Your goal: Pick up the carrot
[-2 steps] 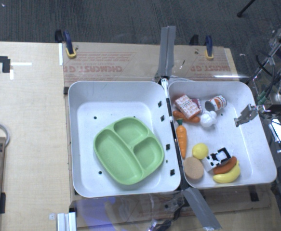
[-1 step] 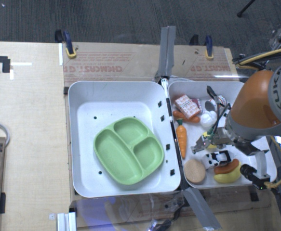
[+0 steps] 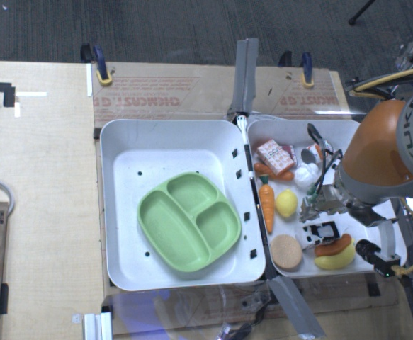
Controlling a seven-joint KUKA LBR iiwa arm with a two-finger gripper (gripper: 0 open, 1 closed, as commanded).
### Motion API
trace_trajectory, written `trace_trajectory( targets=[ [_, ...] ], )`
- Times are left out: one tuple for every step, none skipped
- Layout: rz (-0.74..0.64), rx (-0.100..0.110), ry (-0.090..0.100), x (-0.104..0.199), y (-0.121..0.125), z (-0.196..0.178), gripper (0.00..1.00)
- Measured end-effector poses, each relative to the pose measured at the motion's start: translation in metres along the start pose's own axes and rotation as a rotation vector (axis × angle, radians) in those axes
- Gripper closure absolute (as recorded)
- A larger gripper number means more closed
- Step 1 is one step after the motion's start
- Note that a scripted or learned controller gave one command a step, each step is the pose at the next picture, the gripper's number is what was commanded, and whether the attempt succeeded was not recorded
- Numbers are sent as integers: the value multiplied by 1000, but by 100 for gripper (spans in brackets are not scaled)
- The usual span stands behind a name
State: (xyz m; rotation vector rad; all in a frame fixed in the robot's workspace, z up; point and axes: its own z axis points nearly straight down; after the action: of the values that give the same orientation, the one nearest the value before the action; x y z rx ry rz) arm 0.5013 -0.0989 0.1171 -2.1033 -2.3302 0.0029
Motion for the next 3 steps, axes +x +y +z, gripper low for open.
trace_trajectory(
  targets=[
    [85,-1,-2,18,59,-95,100],
    [-25,-1,-1,-38,-17,-130,100],
    [39,-2,-3,-121,-31,-323,100]
  ],
)
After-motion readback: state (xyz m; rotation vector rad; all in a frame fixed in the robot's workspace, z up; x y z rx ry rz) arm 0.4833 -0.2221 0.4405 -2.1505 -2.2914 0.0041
